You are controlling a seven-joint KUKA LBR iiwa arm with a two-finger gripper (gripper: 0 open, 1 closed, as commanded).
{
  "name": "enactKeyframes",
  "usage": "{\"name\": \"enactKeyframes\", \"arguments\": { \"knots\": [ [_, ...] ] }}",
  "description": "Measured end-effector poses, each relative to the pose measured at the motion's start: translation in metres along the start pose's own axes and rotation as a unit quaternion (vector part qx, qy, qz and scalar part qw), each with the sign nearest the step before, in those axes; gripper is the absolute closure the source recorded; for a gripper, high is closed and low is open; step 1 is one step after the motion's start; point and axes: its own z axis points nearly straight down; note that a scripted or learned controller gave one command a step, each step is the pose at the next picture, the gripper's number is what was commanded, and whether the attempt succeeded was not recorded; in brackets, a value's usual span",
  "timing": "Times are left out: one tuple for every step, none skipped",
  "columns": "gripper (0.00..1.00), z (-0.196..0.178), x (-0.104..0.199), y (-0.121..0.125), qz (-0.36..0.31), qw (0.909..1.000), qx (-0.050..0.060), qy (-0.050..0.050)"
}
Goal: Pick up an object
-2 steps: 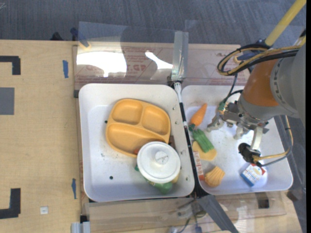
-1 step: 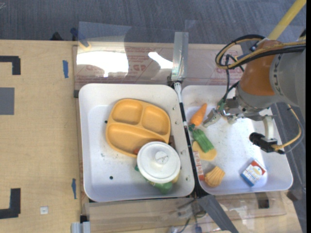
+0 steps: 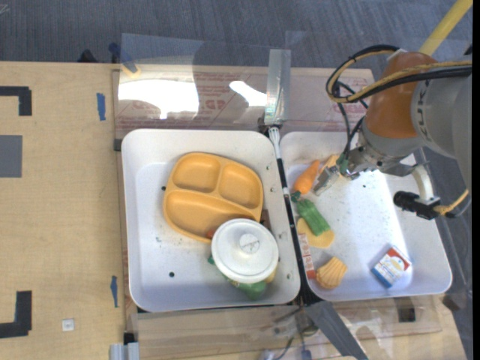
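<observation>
The right bin holds an orange toy carrot near its back left corner. Below the carrot lie a green piece resting on a pale yellow piece, then a tan pastry-like toy near the front wall. A small blue and white carton sits at the front right. My gripper hangs low in this bin, right beside the carrot's right side, angled down and to the left. Whether it touches the carrot is unclear. Nothing is seen lifted.
The left bin holds a yellow divided plate and a white lidded cup with a green base, overlapping the plate's front edge. The divider wall runs between the bins. Bare floor lies in the right bin's middle.
</observation>
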Motion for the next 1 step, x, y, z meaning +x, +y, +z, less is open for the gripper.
{"name": "enactKeyframes", "arguments": {
  "knots": [
    [1.00,-0.0115,0.0040,0.0048,0.000,1.0000,-0.007,0.003]
  ]
}}
